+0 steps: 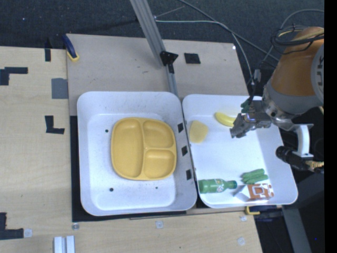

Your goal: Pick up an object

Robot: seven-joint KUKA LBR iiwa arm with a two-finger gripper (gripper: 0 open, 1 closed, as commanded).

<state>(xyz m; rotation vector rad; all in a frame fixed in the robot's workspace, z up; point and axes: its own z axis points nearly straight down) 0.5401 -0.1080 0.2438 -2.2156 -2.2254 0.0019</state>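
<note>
The dark two-finger gripper (239, 129) hovered just beside the small yellow banana-shaped toy (225, 119) — likely light, smooth, slippery plastic — best pinched mid-body; its jaw state couldn't be told.

Bench: we see a light wooden top (31, 141) with dark tape marks (51, 124) on it.
Pole: a grey metal bar (150, 28) leans over the bench from the top.
Cables: thin wires (210, 21) run across the dark floor (221, 4).
Clip: we see a small blue and yellow clip (70, 48) near the bench's far left corner.
</note>
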